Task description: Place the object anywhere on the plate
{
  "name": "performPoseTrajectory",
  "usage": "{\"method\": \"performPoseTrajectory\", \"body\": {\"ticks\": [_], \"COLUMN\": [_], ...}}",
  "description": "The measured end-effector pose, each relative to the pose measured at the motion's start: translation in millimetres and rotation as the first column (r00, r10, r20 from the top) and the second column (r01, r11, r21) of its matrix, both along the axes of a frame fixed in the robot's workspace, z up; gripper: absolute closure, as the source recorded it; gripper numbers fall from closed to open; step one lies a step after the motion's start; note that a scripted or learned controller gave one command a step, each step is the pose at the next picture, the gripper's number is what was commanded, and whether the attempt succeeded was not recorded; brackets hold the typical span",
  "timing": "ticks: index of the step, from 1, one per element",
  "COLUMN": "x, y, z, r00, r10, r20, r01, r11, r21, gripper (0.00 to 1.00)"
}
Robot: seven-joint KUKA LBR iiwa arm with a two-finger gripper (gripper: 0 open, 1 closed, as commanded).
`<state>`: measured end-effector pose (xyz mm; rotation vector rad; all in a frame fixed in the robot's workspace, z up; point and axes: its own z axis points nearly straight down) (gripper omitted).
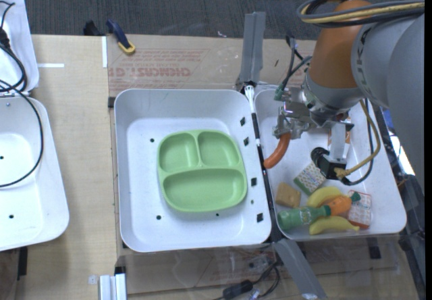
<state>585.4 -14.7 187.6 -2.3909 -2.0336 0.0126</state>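
One orange hot dog (pixel 277 151) hangs from the gripper (pixel 286 131), seemingly pinched by one end, right of the plate (pixel 201 171); light, rubbery handling is expected.

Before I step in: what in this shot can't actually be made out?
- Gripper: the wrist covers the fingers from above, so their state is unreadable in the camera view.
- Orange sausage-like object: its upper end disappears under the gripper; held or merely touched, I cannot tell.
- Right bin: the arm hides its far part.
- Pile near the bananas: the green item and the packet overlap, too small to identify.
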Motion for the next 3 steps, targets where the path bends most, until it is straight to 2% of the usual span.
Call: {"method": "performPoseTrajectory", "body": {"ticks": [1,2,3], "x": [-24.6,-24.5,-16.6], "y": [105.5,105.0,100.9], "z": [-0.3,-0.3,82.1], "r00": [0.993,0.994,0.959], "r10": [0.114,0.113,-0.284], "r20": [-0.001,-0.001,0.003], "r01": [-0.114,-0.113,0.284], "r11": [0.993,0.994,0.959], "r21": [0.001,0.001,-0.004], "gripper": [1.00,0.00,0.00]}}
